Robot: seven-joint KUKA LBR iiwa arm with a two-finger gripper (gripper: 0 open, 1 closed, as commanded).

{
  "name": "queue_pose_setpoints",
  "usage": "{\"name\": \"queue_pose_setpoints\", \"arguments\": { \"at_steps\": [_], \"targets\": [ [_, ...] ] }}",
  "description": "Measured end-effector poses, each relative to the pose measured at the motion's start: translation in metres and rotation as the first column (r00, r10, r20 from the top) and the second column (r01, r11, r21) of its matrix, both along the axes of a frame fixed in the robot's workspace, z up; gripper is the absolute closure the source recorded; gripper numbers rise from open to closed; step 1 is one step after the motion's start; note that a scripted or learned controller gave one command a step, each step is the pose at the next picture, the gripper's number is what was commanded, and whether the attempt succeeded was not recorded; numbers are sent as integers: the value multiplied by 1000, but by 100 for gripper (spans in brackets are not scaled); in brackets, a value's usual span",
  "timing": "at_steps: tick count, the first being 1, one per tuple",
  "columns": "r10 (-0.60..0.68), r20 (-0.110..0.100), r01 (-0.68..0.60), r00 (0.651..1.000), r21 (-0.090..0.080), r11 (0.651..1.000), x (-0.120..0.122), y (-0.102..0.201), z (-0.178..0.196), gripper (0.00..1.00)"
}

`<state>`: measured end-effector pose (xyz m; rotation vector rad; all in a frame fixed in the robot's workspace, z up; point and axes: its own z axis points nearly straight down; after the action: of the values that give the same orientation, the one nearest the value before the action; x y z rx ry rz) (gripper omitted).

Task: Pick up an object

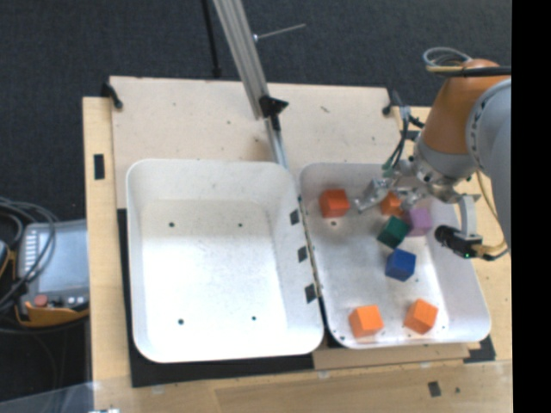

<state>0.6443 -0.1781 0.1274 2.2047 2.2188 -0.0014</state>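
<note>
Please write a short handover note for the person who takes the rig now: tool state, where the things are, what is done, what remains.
Tool: low in the right white bin, near its far wall, at a small orange block; grip unclear.
Same bin: orange cube, dark green block, pale purple block, blue cube, two orange cubes near the front.
Done: nothing visibly lifted.
Left: grasp and lift one.

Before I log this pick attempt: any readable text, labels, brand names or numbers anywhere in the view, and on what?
None can be read.
The grey device left of the bench has a screen, too blurred to read.
The black tabs between the bins carry no legible marks.
The blocks, such as the blue block, show plain faces.
</note>
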Motion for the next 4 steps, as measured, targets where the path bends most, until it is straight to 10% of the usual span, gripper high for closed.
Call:
{"name": "queue_pose_setpoints", "arguments": {
  "at_steps": [1,2,4],
  "targets": [
    [0,5,0,1000,2,1000,2,0,14,100],
    [-6,-2,6,1000,9,1000,-4,-3,76,100],
    [0,-9,0,1000,11,1000,-7,43,78,100]
  ]
}}
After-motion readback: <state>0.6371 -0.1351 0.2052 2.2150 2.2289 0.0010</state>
